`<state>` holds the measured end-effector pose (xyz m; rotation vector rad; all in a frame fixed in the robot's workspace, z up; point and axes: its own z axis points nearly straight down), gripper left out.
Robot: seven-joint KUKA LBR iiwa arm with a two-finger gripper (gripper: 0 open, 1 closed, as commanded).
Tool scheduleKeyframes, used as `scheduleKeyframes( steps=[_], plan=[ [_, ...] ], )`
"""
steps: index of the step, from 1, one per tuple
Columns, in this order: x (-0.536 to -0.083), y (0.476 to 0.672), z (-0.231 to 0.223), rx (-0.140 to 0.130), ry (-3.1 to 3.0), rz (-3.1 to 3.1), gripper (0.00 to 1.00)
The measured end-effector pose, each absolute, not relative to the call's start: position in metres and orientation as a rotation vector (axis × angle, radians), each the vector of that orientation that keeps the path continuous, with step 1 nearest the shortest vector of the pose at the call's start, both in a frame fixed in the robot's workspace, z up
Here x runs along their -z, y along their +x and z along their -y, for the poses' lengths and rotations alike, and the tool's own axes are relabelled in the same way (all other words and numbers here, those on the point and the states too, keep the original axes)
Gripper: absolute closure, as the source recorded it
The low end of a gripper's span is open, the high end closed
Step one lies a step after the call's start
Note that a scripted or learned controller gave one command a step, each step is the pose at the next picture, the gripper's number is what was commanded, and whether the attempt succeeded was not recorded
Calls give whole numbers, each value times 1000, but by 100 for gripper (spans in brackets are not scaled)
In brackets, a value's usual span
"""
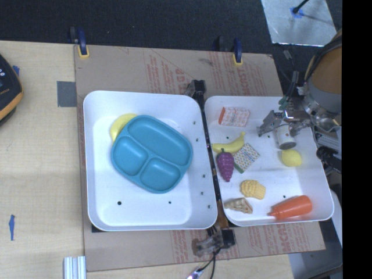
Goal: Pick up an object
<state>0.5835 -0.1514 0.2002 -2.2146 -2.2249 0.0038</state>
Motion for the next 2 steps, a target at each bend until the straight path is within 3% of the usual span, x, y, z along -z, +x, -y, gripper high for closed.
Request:
scheduleKeyframes(
  steps=[1,2],
  plan=[
    [-154,584,210,-7,-2215,2224,0],
    [-91,638,212,-5,-2214,2225,0]
  ],
)
